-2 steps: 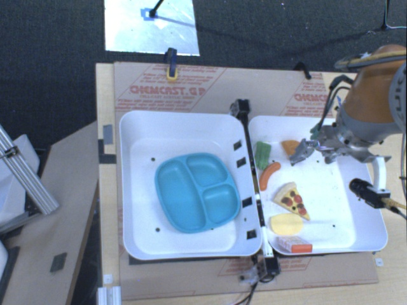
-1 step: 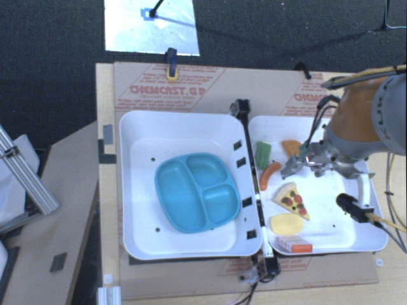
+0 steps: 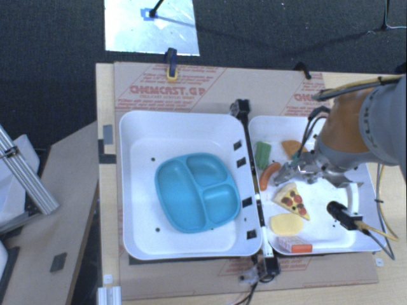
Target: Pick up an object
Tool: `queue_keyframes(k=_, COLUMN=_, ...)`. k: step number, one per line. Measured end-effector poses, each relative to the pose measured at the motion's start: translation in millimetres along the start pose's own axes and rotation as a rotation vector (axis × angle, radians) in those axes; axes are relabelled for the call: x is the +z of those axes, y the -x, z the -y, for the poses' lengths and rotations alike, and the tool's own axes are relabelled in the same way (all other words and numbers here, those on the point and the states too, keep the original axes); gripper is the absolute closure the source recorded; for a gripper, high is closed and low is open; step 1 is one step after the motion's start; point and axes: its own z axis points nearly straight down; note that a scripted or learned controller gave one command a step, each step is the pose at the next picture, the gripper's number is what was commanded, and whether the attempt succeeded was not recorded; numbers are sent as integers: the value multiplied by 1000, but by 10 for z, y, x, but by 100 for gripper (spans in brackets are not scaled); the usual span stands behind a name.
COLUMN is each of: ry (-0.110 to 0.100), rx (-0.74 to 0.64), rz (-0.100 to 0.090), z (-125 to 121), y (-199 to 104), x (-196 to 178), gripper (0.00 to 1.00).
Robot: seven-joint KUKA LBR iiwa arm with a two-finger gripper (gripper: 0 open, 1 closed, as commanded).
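- Candidate objects all lie in the right bin [image 3: 356,122]: one red sausage-like piece [image 3: 269,174] near its left wall, one green piece [image 3: 262,151] just beyond it toward the far-left corner, one orange piece [image 3: 292,147] near the far edge, one pizza slice [image 3: 292,201] mid-bin, one yellow disc [image 3: 287,223] toward the near edge, one white-and-red block [image 3: 293,246] against the near wall.
- Gripper [image 3: 294,172] sits low over the right bin, between the red piece and the pizza slice, just beside both.
- Whether the gripper is spread or closed cannot be told; the tips blur into dark metal. Nothing is seen held.
- Step in hand, as judged: the approach or descent onto an object, most likely the red piece or the pizza slice. Lift not yet done.
- Next move calls for settling over one piece alone, closing, then rising clear of the neighbours.
- Left bin [image 3: 137,234] carries one blue divided plate [image 3: 196,192], three compartments, lying mid-bin.
- Bins: two, side by side on one bench [image 3: 210,81].
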Motion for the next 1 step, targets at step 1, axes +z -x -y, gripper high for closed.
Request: queue_keyframes(k=1, ry=5, rx=0, rz=1, z=-17, y=4, x=-133, gripper=100)
